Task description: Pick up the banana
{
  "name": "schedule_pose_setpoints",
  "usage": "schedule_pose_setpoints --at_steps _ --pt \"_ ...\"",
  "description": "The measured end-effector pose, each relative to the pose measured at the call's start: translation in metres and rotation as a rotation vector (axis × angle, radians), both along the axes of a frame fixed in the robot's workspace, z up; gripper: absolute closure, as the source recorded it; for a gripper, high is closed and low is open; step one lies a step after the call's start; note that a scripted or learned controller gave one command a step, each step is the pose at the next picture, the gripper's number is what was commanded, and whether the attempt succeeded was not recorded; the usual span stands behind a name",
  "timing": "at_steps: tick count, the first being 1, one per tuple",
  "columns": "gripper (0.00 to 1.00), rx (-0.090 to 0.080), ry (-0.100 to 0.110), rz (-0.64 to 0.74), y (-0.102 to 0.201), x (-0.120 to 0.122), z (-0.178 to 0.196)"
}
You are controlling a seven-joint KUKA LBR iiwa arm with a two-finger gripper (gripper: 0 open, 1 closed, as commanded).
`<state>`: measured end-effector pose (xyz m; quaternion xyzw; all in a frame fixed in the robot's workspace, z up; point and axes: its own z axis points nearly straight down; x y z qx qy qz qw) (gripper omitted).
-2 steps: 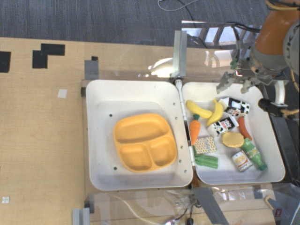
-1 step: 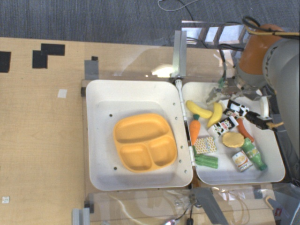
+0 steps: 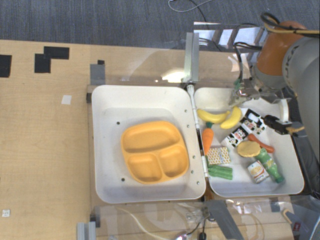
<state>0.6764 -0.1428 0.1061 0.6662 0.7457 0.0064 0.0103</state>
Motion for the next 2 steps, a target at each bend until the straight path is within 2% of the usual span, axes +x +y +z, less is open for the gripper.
schedule_pose_setpoints --at_steps 1,2 --pt "1.0 -0.002 -0.008 0.003 0.001 0.003 0.013" --pt "1.0 0.007 0.016 -0.107 0.078 -0.006 0.082"
